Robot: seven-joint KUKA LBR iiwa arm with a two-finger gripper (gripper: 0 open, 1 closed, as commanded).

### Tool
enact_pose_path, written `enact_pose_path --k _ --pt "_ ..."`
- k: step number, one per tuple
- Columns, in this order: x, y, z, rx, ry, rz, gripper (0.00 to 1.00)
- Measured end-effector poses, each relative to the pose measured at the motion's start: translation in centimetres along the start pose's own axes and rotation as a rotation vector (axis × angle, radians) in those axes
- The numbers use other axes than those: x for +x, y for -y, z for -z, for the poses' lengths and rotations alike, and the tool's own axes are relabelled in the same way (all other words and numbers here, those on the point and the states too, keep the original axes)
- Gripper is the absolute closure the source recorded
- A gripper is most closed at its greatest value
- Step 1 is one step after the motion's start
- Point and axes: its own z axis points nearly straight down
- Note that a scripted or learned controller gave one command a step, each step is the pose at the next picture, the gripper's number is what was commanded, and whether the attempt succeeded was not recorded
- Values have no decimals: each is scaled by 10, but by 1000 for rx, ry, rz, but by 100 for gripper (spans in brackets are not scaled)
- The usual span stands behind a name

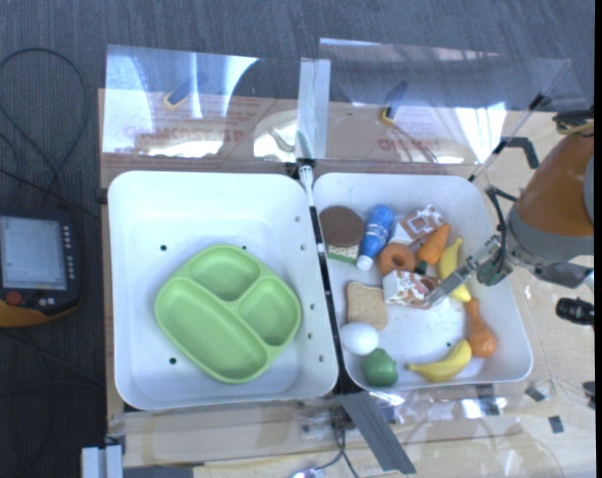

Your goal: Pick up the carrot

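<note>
Orange carrot (435, 244) (right bin (500, 217)) beside end effector (450, 282).

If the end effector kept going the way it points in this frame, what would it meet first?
The end effector points left and slightly down into the right bin. First in line is probably the red-and-white packet right at its tip, with the carrot just above that line. Depth is unclear.

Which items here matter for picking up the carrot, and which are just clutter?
Job in hand:
orange tapered carrot
grey two-finger gripper
right white bin

Lying about:
green divided plate
blue bottle
yellow banana
white egg
slice of bread
brown round cookie
</note>
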Motion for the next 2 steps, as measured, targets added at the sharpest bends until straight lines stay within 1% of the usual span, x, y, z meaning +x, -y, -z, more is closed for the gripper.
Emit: enact_pose_path --k 1,2 --pt "-3 -69 -3 16 -9 116 0" --pt "-11 -103 -3 -8 17 99 0"
